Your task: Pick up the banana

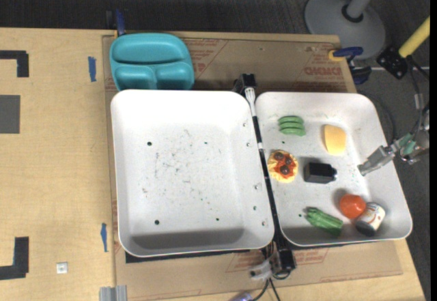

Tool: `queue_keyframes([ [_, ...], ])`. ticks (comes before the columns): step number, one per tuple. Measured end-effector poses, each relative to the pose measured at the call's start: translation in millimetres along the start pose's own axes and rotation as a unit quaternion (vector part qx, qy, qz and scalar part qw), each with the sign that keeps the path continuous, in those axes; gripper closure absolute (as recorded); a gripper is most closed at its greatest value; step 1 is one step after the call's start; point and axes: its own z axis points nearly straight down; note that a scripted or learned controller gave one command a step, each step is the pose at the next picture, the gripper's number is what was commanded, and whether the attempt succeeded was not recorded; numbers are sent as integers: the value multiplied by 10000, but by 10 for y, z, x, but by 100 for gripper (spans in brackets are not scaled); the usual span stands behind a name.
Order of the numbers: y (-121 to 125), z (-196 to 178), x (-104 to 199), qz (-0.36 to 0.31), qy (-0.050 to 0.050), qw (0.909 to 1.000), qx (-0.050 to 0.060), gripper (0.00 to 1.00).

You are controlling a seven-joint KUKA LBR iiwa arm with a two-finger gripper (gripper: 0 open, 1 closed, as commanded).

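The banana (pixel 334 139) is the pale yellow, stubby piece in the upper right part of the right bin (pixel 392 224), lying flat on the white floor and touching nothing. Left of it, apart, is a green ridged piece (pixel 291 125). Just below it and a little left sits a black block (pixel 319 172), and left of that block, near the bin's left wall, a round yellow piece with red spots (pixel 282 165). In the bin's lower right a red ball (pixel 352 206) lies against a small can-like thing (pixel 371 218); a long green piece (pixel 323 219) lies to their left, close to the lower wall.

The gripper (pixel 369 164) comes in from the frame's right edge at a slant, its grey tip over the bin's right side, below and to the right of the banana and well clear of it. Nothing is seen in its grasp. Whether it is spread or pressed together I cannot tell at this angle.

The left bin (pixel 184 170) fills the middle of the frame, its floor marked with faint scuffs and a few dark dots. A teal tray (pixel 151 61) with compartments stands just above its upper left corner. Both bins rest on brown cardboard (pixel 287 61). A grey round stand base (pixel 341 13) sits on the dark floor at the upper right.
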Motion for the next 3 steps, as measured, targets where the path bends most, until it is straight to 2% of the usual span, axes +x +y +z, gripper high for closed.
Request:
queue_keyframes([
  [1, 275, 790, 1141, 439, 10, 9990, 10, 0],
  [2, 511, 733, 2093, 705, 9, 9975, 6, 0],
  [3, 633, 1330, 2507, 1258, 6, 9921, -24, 0],
])
